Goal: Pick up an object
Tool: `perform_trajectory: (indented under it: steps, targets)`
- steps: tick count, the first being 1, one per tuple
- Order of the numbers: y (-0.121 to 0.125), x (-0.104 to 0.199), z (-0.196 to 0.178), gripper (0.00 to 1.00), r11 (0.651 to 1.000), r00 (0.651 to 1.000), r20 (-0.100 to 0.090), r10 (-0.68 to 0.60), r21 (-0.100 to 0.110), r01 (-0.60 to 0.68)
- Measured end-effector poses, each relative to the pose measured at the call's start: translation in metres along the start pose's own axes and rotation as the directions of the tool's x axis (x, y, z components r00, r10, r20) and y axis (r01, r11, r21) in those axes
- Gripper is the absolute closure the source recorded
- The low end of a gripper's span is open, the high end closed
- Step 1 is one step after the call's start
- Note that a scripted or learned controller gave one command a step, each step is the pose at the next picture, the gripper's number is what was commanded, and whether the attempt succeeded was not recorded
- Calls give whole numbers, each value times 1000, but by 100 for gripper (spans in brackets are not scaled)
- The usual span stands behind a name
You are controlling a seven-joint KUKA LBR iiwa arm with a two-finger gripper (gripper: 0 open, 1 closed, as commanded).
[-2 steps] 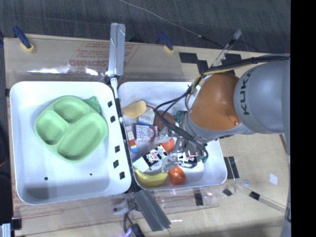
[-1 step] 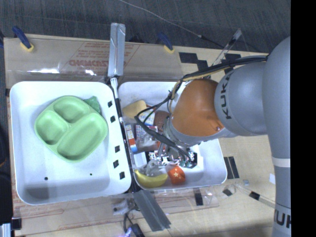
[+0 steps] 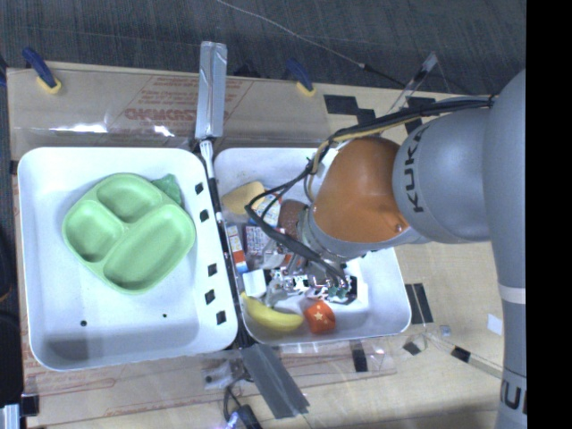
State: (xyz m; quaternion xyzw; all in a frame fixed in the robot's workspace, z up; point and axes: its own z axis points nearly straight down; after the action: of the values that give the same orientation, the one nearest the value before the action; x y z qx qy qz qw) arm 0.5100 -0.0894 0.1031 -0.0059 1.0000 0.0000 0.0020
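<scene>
Banana (image 3: 273, 316) just below end effector (image 3: 308, 282)

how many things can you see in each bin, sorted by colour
Green: 2, the divided plate and a darker green thing behind it, left bin
Yellow: 2, the banana and a pale block, right bin
Red: 1, the tomato, right bin
Total: 5 clearly visible; the arm hides more.

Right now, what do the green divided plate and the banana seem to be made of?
Green divided plate: probably plastic, smooth with a soft sheen and moulded compartments. Banana: even yellow and slightly glossy, so maybe a plastic toy; the view cannot settle it.
</scene>
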Motion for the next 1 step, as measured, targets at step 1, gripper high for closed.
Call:
perform_trajectory:
  steps: [1]
  targets:
    - [13,-129,-92,100,994,994,5,105,0,-105]
